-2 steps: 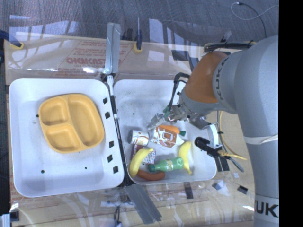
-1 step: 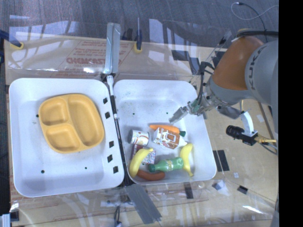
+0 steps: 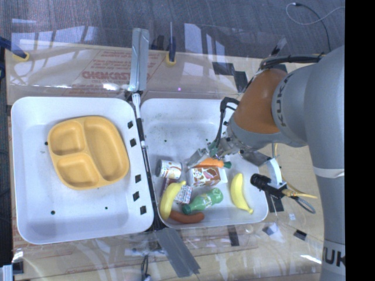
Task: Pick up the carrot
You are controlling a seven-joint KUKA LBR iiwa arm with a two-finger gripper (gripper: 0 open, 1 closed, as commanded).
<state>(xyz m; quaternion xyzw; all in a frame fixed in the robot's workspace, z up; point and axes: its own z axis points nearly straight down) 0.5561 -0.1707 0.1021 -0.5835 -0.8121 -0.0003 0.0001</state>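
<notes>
In the right bin (image 3: 176,113) the carrot (image 3: 213,163) is seen lying roughly three-to-nine on the juice carton (image 3: 206,175), just at seven o'clock of the hand (image 3: 218,150), whose spread, possibly narrow, cannot be told.

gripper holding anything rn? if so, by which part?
Cannot tell. The gripper sits right at the small orange carrot in the right white bin, but no grasp is visible.

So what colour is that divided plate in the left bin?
Yellow; the divided plate shows best in the camera view.
</notes>
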